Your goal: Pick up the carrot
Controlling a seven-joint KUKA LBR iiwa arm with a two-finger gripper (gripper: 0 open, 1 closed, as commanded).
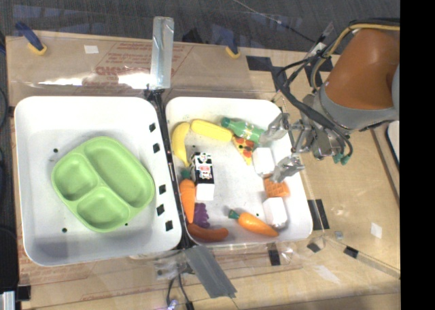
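The gripper's (284,145) two fingers (274,127) stand spread apart, with nothing between them, above the right rim of the right bin (224,106). A white block (264,160) and an orange piece (276,187) lie just beneath. A carrot (255,223) lies near the bin's front wall, well apart from the fingers; a second carrot (187,200) lies along the left wall beside a milk carton (203,168). Bananas (197,132) sit further back. The left bin (27,166) holds a green divided plate (102,183).

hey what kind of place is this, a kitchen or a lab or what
Likely a robot lab bench, not a kitchen: a robot arm reaches over two white bins, one holding toy food like a carrot and banana.
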